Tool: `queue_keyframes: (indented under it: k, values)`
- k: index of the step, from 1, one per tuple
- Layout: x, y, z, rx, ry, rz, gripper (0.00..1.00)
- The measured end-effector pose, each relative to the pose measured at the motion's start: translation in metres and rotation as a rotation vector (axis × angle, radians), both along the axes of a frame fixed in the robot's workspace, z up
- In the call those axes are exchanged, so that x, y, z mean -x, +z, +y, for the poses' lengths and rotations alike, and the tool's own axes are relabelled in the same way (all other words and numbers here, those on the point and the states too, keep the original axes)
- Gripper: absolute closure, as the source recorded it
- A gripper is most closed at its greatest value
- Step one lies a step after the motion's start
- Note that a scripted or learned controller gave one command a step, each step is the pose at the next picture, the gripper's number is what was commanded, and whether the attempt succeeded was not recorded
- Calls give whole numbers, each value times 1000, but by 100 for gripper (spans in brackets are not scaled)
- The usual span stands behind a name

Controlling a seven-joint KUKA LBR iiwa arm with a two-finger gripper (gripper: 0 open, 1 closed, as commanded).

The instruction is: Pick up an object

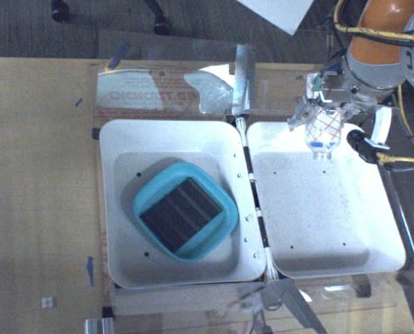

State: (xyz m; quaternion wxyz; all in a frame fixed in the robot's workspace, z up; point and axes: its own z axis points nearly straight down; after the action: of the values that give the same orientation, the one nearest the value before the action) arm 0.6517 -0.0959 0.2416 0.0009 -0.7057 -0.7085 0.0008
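We see the pincer (323, 111) poised over the far edge of the right bin (332, 221), closed on a small clear bottle (324, 132) with red criss-cross markings (its blue-tinted lower end hangs down toward the bin floor) — the bottle sits between the fingers, lifted clear of the white surface. In the left bin (123, 152) rests a teal square container (186, 211) holding a dark slatted insert. Both bins lie side by side on the wooden tabletop (33, 186).

Single overhead slanted view of both bins (116, 207)
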Motion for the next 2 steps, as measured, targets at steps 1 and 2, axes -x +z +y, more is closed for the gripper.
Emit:
queue_keyframes:
  k: [1, 2]
  values:
    - [-3, -86, -43, 0, 126, -1, 0]
    - [-10, -135, -107, 5, 129, -3, 0]
